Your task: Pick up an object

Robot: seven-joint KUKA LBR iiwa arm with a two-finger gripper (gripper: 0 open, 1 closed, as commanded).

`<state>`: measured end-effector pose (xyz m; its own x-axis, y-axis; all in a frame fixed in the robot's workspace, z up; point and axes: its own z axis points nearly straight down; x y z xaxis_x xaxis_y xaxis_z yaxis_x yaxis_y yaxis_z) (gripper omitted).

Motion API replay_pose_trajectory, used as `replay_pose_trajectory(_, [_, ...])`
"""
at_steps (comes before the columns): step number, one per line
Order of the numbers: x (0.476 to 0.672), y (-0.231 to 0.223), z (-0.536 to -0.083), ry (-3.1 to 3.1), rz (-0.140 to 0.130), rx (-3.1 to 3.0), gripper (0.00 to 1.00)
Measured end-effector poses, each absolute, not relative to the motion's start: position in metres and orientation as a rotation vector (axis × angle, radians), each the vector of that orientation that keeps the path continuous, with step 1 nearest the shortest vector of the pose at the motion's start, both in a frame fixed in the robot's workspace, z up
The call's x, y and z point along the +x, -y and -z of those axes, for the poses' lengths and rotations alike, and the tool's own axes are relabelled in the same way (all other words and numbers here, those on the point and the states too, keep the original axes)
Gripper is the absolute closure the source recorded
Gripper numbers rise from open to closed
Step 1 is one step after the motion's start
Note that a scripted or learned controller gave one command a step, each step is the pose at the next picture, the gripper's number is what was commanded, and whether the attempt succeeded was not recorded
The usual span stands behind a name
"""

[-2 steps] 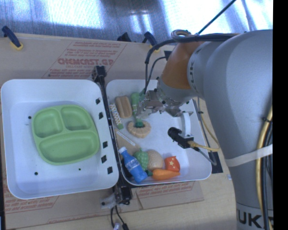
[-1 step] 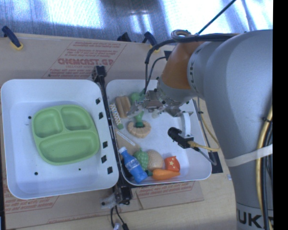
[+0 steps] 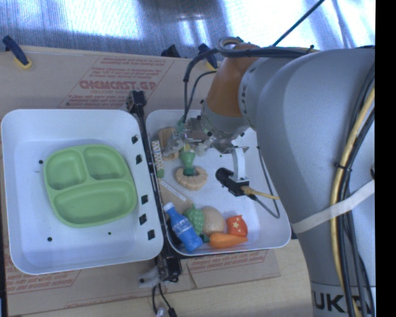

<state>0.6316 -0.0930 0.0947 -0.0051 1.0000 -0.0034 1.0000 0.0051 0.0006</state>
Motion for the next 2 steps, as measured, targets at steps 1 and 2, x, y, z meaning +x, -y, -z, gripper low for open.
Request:
replay_pose_trajectory(1, [0.632, 0.094, -0.106, -2.229, 0.007, 2.210, 1.00])
replay_pose_trajectory(2, [0.620, 0.061, -0.234, -2.230, 0.000, 2.214, 1.00])
